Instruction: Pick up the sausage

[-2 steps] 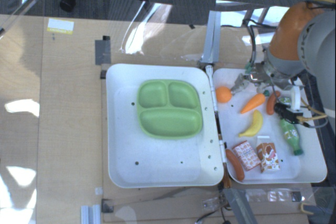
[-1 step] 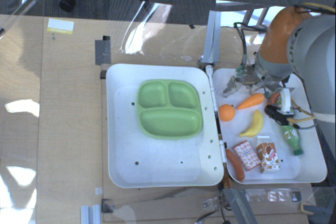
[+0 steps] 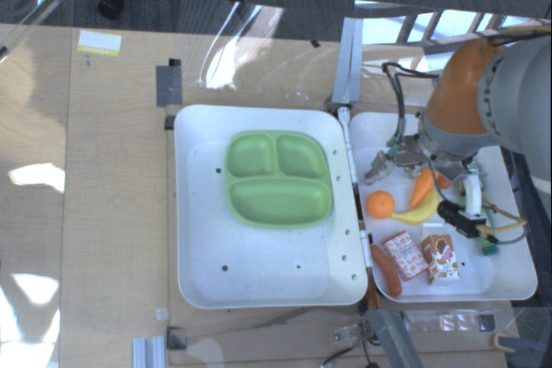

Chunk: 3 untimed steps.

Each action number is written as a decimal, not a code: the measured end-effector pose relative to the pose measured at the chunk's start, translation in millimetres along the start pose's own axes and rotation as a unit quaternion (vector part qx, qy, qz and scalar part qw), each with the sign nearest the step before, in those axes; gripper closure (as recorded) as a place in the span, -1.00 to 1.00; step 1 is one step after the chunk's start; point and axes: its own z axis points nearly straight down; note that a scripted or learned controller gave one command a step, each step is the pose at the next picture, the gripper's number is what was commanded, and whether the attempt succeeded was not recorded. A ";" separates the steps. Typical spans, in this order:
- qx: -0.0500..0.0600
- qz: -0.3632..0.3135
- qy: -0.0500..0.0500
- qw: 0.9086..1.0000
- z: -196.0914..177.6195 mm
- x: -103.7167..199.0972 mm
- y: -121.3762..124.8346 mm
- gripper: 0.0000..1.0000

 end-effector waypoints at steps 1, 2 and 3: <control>0.002 -0.012 0.001 1.000 -18.3 18.8 -66.0 -1.00; -0.001 -0.020 0.000 1.000 -1.4 17.0 -50.4 -1.00; -0.003 -0.041 -0.001 0.999 -2.3 20.5 -85.5 -1.00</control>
